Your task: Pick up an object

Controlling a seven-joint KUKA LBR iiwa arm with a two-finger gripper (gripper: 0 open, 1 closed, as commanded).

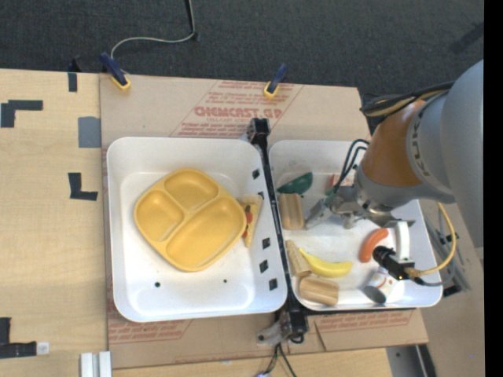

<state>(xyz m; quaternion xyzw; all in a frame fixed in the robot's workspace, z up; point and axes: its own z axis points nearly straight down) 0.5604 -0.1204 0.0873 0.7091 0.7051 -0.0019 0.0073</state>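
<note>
The gripper point(328, 207) is being held low inside the right bin point(420, 293), fingers spread and pinching nothing, just beside a wooden block point(291, 210); a banana point(326, 266) is lying nearby.

1. Dark carpet point(236, 14) spans the 12 o'clock edge, crossed by a thin cable point(187, 6).
2. Cardboard sheet point(228, 108) covers the wooden bench point(43, 234).
3. Two yellow-blue clamps point(115, 71) grip its 12 o'clock edge.
</note>
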